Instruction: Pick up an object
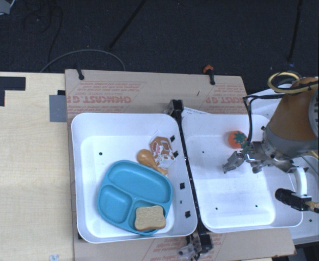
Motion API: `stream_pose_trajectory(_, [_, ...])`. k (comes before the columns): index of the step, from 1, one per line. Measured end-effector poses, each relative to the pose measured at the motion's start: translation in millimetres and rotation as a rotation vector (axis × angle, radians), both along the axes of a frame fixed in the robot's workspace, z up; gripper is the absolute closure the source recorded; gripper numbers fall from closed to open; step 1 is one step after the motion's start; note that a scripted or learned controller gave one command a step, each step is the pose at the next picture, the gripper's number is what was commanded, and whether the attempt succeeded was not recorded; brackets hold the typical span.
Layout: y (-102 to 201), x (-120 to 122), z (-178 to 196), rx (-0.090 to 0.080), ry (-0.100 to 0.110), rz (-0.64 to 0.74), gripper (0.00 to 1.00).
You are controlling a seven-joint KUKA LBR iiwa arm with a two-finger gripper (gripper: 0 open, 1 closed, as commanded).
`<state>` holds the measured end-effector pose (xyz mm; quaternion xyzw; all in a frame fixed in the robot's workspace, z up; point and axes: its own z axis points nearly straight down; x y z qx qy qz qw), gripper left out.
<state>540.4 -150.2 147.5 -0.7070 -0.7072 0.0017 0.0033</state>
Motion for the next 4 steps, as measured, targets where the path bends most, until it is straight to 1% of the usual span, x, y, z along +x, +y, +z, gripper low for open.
stream_pose_trajectory(1, [1, -1, -54, 0.0, 0.001, 0.0, 0.0])
stream_pose_trajectory(2, [0, -1, -41, 0.0, -0.001, -0.006, 1.0])
stream_pose_trajectory(3, [-1, -10, 15, -0.002, -0.008, -0.006, 1.0])
stream_pose_trajectory(4, [-11, -6, 64, -0.003, -0.01, -0.002, 1.0])
